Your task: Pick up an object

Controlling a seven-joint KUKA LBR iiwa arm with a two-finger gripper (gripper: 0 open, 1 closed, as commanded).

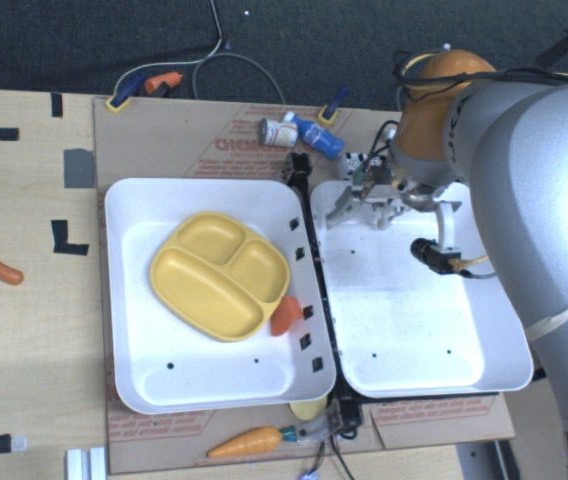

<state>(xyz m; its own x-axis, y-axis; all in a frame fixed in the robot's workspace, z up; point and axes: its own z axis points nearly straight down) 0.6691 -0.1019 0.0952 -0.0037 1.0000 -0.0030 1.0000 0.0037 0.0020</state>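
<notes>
Two bins: side by side on desk (34,198)
Plate (221,273): left bin (129,368)
Hand (369,200): right bin's (504,368) far edge, well apart from plate; grip unclear

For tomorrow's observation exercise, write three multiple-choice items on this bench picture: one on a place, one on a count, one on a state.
1. Where does the yellow divided plate lie?
A. left bin
B. right bin
C. on the cardboard

2. How many compartments does that plate have?
A. two
B. three
C. five

3. How does the toy carrot lie?
A. standing in a bin
B. on the plate
C. flat on the cardboard below the bins

Key:
1 A, it sits inside the left bin.
2 B, ridges split it into three hollows.
3 C, it lies on its side on the cardboard, outside both bins.
</notes>
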